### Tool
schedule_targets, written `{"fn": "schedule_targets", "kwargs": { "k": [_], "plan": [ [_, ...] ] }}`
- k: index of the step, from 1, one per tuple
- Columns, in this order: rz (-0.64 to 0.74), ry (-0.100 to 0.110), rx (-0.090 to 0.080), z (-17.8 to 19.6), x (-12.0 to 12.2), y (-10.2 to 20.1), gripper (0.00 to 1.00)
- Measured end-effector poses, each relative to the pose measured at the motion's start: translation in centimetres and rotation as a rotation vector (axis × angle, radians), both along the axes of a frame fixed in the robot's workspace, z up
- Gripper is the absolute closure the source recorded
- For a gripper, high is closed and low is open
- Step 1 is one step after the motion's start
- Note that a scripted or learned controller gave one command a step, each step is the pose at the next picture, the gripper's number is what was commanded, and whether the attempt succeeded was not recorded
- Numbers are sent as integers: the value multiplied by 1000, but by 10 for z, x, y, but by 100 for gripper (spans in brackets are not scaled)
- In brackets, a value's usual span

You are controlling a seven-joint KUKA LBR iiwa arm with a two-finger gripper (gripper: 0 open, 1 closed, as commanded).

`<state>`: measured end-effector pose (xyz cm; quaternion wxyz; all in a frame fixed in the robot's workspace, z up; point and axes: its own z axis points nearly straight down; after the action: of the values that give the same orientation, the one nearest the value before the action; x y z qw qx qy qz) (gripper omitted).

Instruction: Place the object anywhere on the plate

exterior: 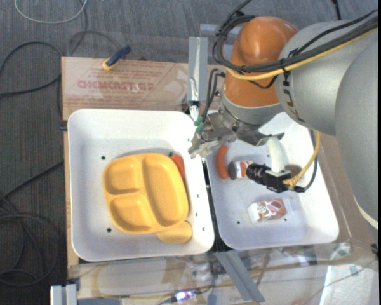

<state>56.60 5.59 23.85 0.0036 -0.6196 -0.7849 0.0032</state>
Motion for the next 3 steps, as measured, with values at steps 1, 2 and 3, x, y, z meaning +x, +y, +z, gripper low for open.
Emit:
{"fn": "schedule_targets", "kwargs": {
  "k": [1, 2, 3],
  "plan": [
    [0, 0, 0, 0, 0, 0, 0],
    [-1, 3, 0, 8, 0, -1, 100],
    [-1, 3, 0, 8, 0, -1, 0]
  ]
}}
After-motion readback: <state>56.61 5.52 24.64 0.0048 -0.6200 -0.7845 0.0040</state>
